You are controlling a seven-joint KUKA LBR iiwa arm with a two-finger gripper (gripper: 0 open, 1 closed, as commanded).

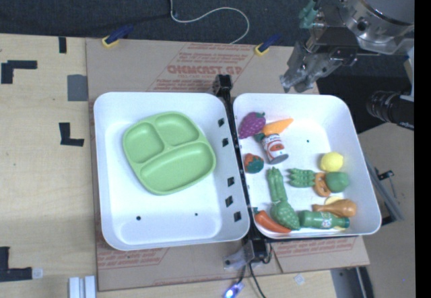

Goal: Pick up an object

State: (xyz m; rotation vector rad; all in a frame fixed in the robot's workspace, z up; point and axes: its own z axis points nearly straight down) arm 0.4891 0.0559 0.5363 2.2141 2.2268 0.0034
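Note:
My gripper (297,81) hangs above the far edge of the right bin (337,111), with nothing between its fingers. Below it in that bin lie several toy foods: a purple grape bunch (251,124), an orange carrot (278,126), a small red-and-white can (275,147), a red-and-green strawberry (253,163), a yellow lemon (331,161), a green round fruit (338,181), a green cucumber (276,185) and a green bottle (323,221). The nearest pieces, carrot and grapes, lie forward and left of the gripper.
The left bin (111,175) holds a green three-compartment plate (170,152). A black hinge strip (230,155) runs between the bins. A white cable (202,17) loops over the dark cloth behind. Cardboard lies under both bins.

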